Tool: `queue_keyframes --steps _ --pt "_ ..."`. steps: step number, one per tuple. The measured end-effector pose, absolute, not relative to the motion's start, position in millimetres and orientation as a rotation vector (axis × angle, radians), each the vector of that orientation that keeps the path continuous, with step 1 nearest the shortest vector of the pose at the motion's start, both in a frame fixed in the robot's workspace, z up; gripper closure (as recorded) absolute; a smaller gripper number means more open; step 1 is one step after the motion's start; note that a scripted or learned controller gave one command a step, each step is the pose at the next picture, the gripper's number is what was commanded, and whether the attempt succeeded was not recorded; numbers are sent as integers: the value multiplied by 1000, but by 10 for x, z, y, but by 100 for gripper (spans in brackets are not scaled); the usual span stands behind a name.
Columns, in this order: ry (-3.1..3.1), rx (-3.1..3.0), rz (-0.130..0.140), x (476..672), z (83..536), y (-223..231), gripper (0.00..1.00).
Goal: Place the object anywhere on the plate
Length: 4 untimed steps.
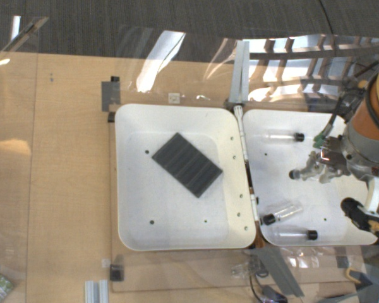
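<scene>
Wooden bench, two white bins: gripper [303, 173], state unreadable, over right bin [284, 122]; dark ribbed plate [187, 164] lies left, diagonal.

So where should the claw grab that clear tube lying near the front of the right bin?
Probably around the middle of the clear tube, coming straight down from above. It lies flat and slightly slanted on the right bin, black cap at its left end, so the claw would best close across its narrow width.
</scene>
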<state>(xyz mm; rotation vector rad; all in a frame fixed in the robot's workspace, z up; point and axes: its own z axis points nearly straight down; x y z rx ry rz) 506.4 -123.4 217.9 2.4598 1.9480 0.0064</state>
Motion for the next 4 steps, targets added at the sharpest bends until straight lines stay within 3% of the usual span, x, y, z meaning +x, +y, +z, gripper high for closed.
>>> queue_keyframes --steps 1,2,3,4 --pt "2084 2349 4 4882 1841 -596 100" --pt "2191 2244 5 4965 1851 -438 100" --pt "2284 2152 6 5134 1851 68 100" --pt "2338 2097 4 4878 1842 627 100"
